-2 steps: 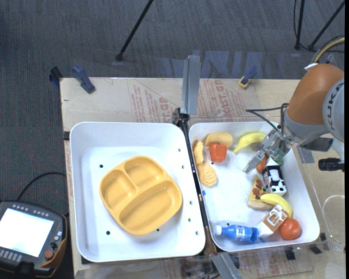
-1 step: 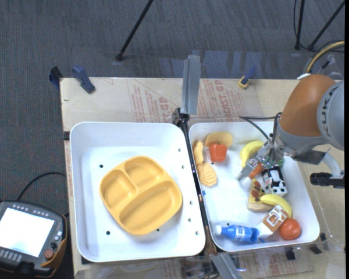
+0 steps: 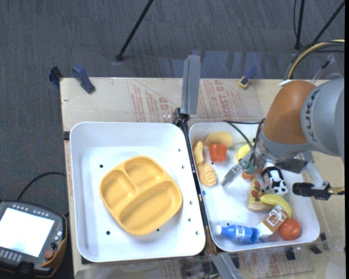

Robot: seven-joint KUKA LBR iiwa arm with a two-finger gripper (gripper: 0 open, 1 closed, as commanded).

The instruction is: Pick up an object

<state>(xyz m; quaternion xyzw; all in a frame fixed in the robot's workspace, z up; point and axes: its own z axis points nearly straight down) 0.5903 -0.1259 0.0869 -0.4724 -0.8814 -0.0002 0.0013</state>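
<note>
My gripper [image 3: 228,180] hangs low over the middle of the right bin [image 3: 232,211], pointing down and to the left above bare bin floor. A ribbed yellow toy [image 3: 208,174] lies just to its left, and a red pepper [image 3: 218,152] with a yellow fruit [image 3: 220,138] sits behind it. To its right are a black-and-white cow toy [image 3: 274,181], a pizza slice [image 3: 255,194] and a banana [image 3: 277,201]. Nothing shows in the gripper.
A blue bottle [image 3: 238,232], a juice carton [image 3: 274,218] and a red tomato [image 3: 289,229] lie along the right bin's front. The left bin [image 3: 87,150] holds a yellow divided plate [image 3: 141,193]. A tablet [image 3: 23,232] sits at the lower left.
</note>
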